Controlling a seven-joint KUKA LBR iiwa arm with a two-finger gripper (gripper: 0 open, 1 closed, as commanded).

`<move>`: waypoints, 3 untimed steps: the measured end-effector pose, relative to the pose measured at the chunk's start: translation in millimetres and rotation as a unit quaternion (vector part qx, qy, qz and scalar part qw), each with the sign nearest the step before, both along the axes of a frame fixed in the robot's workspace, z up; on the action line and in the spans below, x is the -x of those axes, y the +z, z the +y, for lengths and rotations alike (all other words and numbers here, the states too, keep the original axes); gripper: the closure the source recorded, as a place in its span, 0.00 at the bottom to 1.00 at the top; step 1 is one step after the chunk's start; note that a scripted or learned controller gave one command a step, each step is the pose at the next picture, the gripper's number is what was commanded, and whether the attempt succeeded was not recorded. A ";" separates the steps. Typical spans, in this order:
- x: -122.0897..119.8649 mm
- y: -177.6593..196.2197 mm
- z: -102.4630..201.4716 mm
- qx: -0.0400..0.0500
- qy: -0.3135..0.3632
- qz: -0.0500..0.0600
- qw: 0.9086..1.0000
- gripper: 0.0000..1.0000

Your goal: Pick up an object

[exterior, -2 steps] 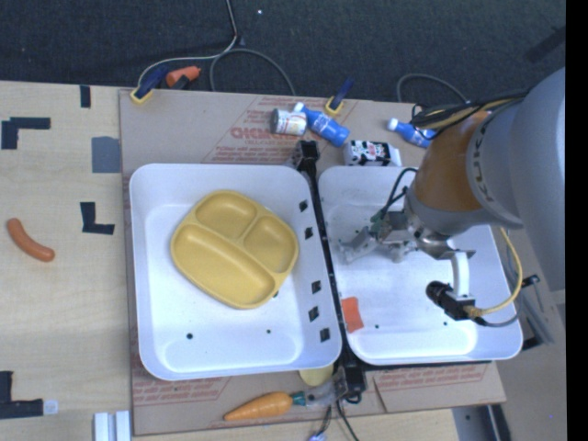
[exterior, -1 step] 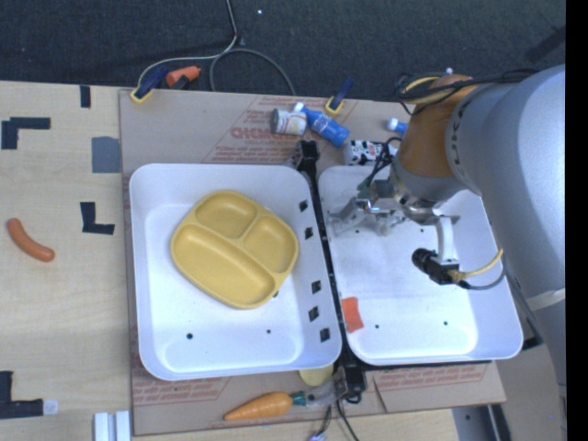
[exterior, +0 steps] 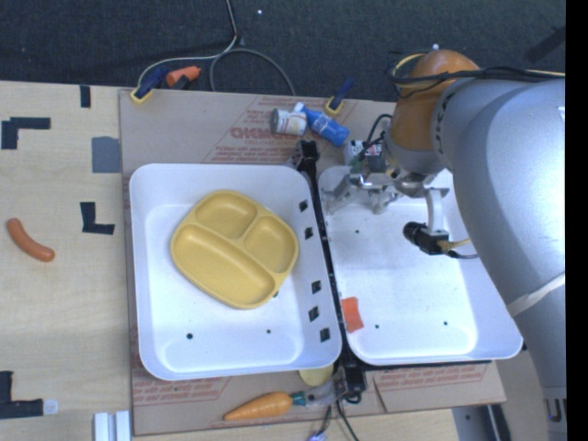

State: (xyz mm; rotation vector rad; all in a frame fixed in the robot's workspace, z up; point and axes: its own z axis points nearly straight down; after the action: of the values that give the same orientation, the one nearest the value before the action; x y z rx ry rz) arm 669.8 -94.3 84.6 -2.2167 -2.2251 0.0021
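Plainly, the camera view gives the left bin (exterior: pixel 147 338) one large thing to pick: a yellow divided plate (exterior: pixel 235 247) lying flat and slightly skewed in the bin's upper middle, clear of the walls on every side. The right bin (exterior: pixel 459 338) carries a small orange block (exterior: pixel 351 314) low against its left wall, just beside the divider between the bins.

The arm (exterior: pixel 514 200) leans in from the right, its orange band above the wrist, and the gripper (exterior: pixel 372 191) hangs over the upper left corner of the right bin, near the divider. How far apart its tips stand I cannot tell; the wrist hardware and cables crowd that spot. Nothing shows between them.

As a judgement, the plate looks like moulded plastic: light, stiff, smooth and a little slippery, not fragile. Lying flat, it offers no side to pinch, so the raised outer rim or one of the ridges between compartments is the likeliest hold, taken from straight above. The orange block seems small and firm, easier to straddle, though its closeness to the wall leaves little room for one tip.
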 end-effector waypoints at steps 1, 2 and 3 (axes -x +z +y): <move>11.5 19.3 16.9 0.002 -0.003 -0.002 1.000 0.00; 88.4 104.0 74.4 -0.001 0.000 -0.001 1.000 0.00; 27.9 112.9 -2.0 0.001 -0.003 -0.003 1.000 0.00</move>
State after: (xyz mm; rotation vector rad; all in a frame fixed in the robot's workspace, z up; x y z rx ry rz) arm 641.9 -96.3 197.5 -2.2275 -2.2229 -0.0011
